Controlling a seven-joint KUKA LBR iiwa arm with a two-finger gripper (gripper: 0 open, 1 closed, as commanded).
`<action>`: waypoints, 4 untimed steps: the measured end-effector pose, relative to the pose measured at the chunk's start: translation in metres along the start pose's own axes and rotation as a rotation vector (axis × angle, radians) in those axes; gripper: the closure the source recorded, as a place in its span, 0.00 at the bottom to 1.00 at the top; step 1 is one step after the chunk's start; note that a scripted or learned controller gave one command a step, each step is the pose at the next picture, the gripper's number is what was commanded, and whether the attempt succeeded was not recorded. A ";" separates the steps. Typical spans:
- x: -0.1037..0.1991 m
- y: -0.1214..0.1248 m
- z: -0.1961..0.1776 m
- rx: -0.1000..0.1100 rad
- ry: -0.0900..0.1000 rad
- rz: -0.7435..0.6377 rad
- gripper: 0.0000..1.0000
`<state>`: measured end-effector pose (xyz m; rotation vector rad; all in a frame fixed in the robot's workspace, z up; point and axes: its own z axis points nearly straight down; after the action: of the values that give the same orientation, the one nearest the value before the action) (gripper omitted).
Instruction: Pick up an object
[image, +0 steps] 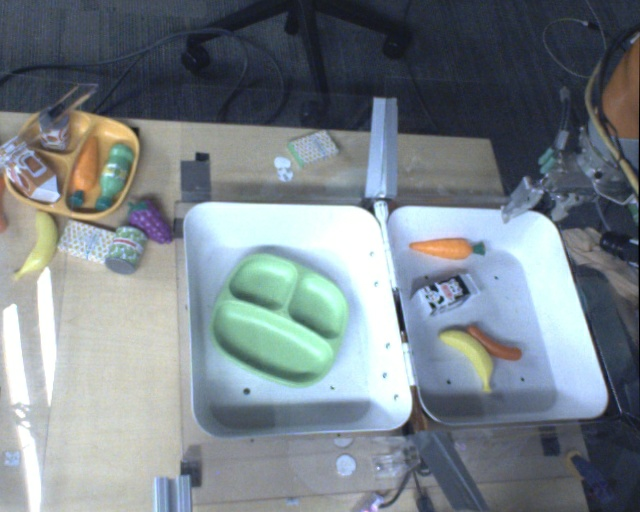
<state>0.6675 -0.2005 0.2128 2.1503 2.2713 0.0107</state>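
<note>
Objects for picking lie in the right bin (585, 330): a carrot (442, 248) near the far wall with its green top pointing right; a small black-and-white carton (443, 293) just nearer, about mid-bin; a yellow banana (470, 354) nearer still, and a slim orange-red piece (495, 344) lying against the banana's right side, touching or nearly so. Gripper (527, 198) sits at the far right corner of that bin, above or just outside the rim, well apart from all four items; nothing seen between its fingers, and whether it is wide or narrow cannot be told from this angle. Arm's wrist hardware and cabling cluster to its right. Left bin (200, 300) carries a green divided plate (281, 318), three compartments, roughly centred. A metal post (383, 150) runs along the join of the two bins at the far side. Bench (110, 380) is pale wood. On its left: a yellow bowl (125, 140) holding toy food, purple grapes (150, 221), a small can (126, 249), a patterned packet (83, 241), a second banana (38, 245) by the edge. A small printed card (313, 148) lies beyond the left bin. Dark carpet (480, 90) beyond the bench, with a chair base (310, 30) and trailing cables.
</note>
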 end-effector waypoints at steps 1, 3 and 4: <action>-0.003 -0.011 0.008 0.011 0.004 -0.004 0.00; -0.003 0.004 0.004 0.004 0.001 0.026 1.00; 0.002 0.003 0.013 0.007 0.005 -0.321 1.00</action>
<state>0.6706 -0.1986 0.1999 1.7642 2.5918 0.0041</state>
